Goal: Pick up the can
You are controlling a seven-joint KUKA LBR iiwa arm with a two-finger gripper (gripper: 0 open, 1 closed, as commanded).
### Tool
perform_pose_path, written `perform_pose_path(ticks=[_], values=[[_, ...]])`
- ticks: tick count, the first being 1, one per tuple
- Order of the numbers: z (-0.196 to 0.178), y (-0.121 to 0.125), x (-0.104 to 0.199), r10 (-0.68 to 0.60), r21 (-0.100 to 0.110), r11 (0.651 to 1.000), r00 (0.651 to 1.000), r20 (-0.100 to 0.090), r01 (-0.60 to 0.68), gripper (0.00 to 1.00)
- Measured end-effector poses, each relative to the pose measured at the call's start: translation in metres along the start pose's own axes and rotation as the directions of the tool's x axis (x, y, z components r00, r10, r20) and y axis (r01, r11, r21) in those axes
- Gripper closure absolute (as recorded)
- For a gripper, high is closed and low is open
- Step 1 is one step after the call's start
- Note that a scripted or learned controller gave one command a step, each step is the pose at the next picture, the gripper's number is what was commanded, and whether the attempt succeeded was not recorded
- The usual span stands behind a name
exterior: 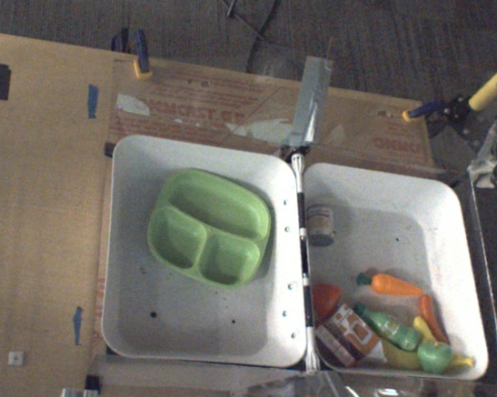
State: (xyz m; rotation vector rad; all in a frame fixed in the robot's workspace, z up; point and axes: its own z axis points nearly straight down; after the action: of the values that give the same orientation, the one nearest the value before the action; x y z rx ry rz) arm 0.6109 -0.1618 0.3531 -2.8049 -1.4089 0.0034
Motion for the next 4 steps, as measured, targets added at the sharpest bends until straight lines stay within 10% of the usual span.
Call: perform_pose_path(ticks=[1,2,3,4], values=[[-0.061,0.034,0.011,-0.056,-0.005,0.998,0.998,0.0,0.056,1.0],[-0.083,0.073,-0.004,0.142,-0.007,0.99,0.99,-0.001,-0.142,1.0],[0.062,0.049,0.006,0.216,-0.001,0.976,0.976,-0.001,-0.216,1.0],[-0.072,0.054,-0.03,0.148,-0.004,0.989,0.989,-0.001,-0.148,1.0]])
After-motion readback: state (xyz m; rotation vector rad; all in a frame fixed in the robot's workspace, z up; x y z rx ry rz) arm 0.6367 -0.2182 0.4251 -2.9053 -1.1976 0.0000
